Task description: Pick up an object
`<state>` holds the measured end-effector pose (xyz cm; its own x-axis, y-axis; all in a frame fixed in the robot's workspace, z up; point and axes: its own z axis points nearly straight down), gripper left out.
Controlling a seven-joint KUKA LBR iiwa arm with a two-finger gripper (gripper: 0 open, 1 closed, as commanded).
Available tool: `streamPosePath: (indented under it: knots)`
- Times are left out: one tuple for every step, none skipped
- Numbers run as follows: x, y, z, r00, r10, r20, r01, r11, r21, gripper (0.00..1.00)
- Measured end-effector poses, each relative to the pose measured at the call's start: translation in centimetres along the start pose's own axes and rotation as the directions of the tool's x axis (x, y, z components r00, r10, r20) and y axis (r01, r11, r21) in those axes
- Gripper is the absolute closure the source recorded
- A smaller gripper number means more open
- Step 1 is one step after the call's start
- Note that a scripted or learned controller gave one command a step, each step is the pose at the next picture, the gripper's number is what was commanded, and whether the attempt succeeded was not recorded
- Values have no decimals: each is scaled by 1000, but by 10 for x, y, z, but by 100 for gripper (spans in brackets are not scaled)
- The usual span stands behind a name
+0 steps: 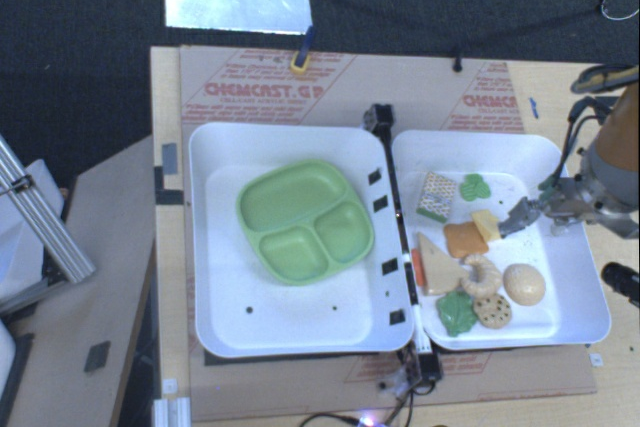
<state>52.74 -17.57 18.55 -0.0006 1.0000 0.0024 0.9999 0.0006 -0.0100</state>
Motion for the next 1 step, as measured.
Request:
streamPosePath:
  knots:
    - [0, 3, -6, 1000, -3, 2, 3, 1000, -11, 0]
